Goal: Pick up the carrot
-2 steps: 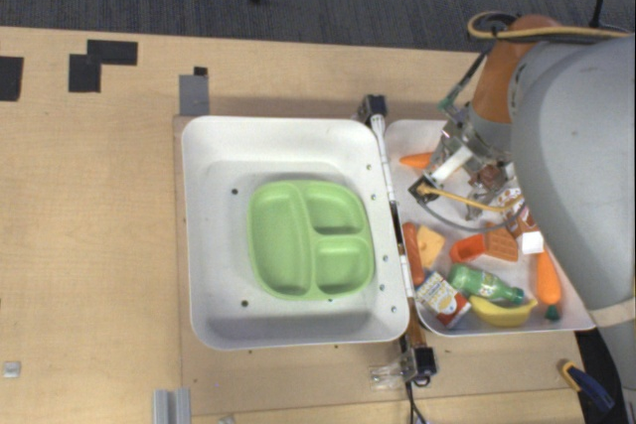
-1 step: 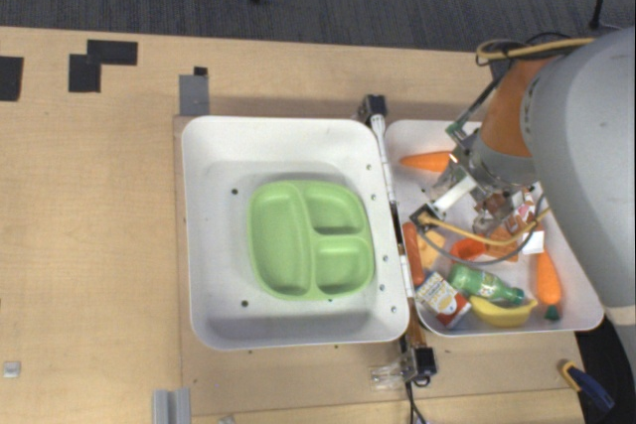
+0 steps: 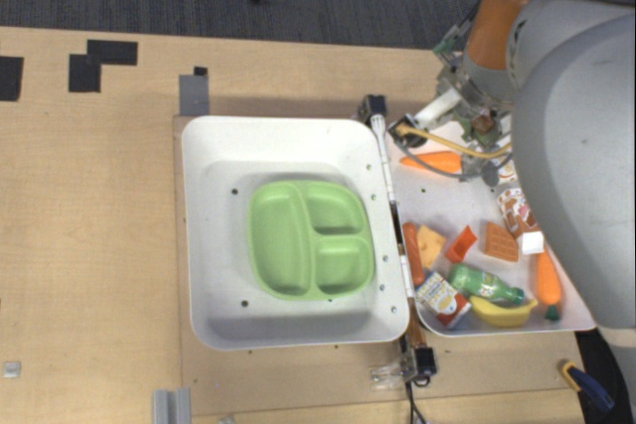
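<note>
Looking down, you see the long orange toy carrot (image 3: 434,162) lying near the top of the right white plastic bin (image 3: 437,204). The end effector (image 3: 467,129) hangs just above it, by its right end. You cannot tell how far open it is, or if it has the carrot. It could slip off, because the carrot is thin and round. You could also mix it up with the other small orange carrot (image 3: 548,280) lower down by the yellow toy banana (image 3: 503,312).

No readable text, labels or nos. anywhere; packet (image 3: 444,299) print too blurry.
</note>
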Motion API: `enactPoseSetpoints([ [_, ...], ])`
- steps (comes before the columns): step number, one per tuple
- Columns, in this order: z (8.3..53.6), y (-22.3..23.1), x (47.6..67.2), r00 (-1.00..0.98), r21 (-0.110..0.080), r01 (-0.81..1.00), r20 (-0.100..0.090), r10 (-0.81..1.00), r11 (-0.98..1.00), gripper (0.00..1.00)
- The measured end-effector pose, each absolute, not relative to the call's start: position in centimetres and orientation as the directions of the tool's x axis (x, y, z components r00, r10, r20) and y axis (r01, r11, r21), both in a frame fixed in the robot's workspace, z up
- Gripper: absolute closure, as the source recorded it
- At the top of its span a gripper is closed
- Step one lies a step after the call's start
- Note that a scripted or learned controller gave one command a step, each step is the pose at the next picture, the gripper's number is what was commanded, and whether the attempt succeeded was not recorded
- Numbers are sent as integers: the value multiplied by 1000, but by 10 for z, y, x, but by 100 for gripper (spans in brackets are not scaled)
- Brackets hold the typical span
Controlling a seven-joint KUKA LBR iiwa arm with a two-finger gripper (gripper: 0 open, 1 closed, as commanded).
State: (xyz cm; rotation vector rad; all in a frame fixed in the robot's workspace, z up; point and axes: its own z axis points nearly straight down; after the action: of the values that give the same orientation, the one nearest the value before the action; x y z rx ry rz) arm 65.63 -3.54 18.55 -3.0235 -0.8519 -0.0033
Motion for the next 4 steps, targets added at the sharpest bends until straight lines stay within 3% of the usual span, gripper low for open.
enactPoseSetpoints([
  [1,184,-29,591,863,-2,505,0,505,-863,0],
  [2,184,-31,594,926,-2,378,0,378,-926,0],
  [3,184,-29,630,930,-1,367,0,367,-930,0],
  [4,184,-9,647,884,0,468,0,468,-884,0],
])
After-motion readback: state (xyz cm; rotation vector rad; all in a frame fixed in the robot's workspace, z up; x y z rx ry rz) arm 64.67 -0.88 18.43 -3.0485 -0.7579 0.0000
